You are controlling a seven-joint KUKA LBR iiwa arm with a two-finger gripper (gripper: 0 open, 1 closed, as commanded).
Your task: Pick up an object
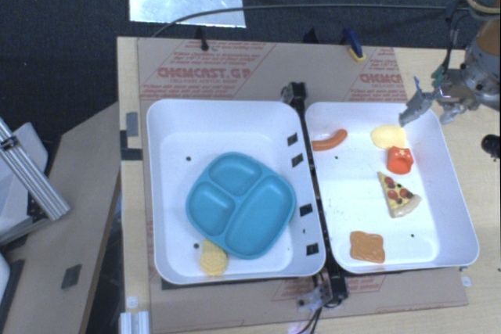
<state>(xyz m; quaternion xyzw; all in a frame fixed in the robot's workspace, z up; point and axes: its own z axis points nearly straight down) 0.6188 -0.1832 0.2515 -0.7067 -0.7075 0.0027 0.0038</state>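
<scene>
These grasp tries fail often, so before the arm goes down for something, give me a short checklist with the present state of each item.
1. Gripper carries nothing: ok; nothing shows between its fingers.
2. Gripper is over a target: not ok; it hangs at the right bin's far right rim, up and right of the pale yellow piece.
3. Nearest targets are separate: not ok; the red piece sits right against the yellow one.
4. Easier targets exist: ok; the sausage, pizza slice and orange-brown piece each lie apart.
5. Fingers open enough for a grasp: cannot tell.
</scene>
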